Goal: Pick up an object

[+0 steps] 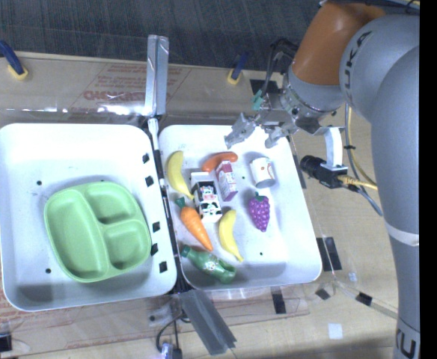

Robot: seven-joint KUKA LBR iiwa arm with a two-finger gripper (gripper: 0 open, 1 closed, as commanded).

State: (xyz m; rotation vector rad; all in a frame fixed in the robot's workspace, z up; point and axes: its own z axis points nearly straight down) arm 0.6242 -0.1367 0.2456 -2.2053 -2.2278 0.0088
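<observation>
The right bin (301, 223) holds several toy foods: two yellow bananas (175, 172) (228, 234), an orange sausage (220, 158), a pink carton (226, 180), a white can (262, 170), purple grapes (259, 211), a carrot (194, 226), a green bottle (207, 262) and a black-and-white box (207, 197). My gripper (256, 134) hovers over the bin's far edge, just above the sausage and the can. It is open, and nothing sits between its grey fingers (238, 134).
The left bin (16, 163) holds a green divided plate (99, 230). A metal divider post (157, 73) rises between the bins at the back. Blue clamps (12, 58) (238, 69) pin the cardboard at the far edge.
</observation>
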